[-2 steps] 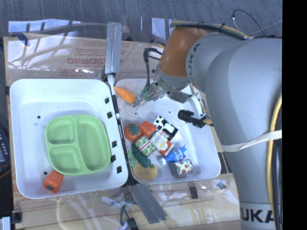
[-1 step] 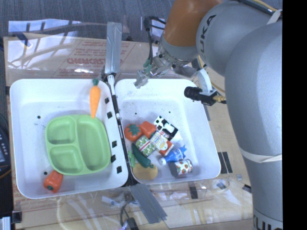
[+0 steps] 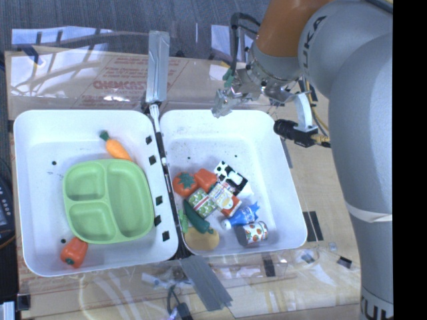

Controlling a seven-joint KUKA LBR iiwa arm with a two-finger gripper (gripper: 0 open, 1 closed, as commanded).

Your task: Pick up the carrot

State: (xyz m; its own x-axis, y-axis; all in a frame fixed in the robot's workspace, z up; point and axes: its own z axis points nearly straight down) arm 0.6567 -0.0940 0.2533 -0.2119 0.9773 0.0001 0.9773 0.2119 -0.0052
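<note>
Over the far rim of the right bin (image 3: pixel 283 145) hangs the tool (image 3: pixel 227 102), nothing visibly in it, though whether it is open or closed I cannot tell. One carrot (image 3: pixel 115 147) lies in the left bin (image 3: pixel 27 132), just beyond the far edge of one green divided tray (image 3: pixel 107 200), near a red pepper (image 3: pixel 73 252). Both bins sit on a cardboard-covered counter (image 3: pixel 100 79).

Carrot (image 3: pixel 115 147) in left bin (image 3: pixel 27 139), lying against back edge of green tray (image 3: pixel 107 200); tray blocks approach from front. Bare floor open behind and left of carrot. Right bin (image 3: pixel 280 152): back half bare, front half packed with toy clutter (image 3: pixel 217 202). Gripper (image 3: pixel 223 107) over right bin's back rim, well apart from carrot.
</note>
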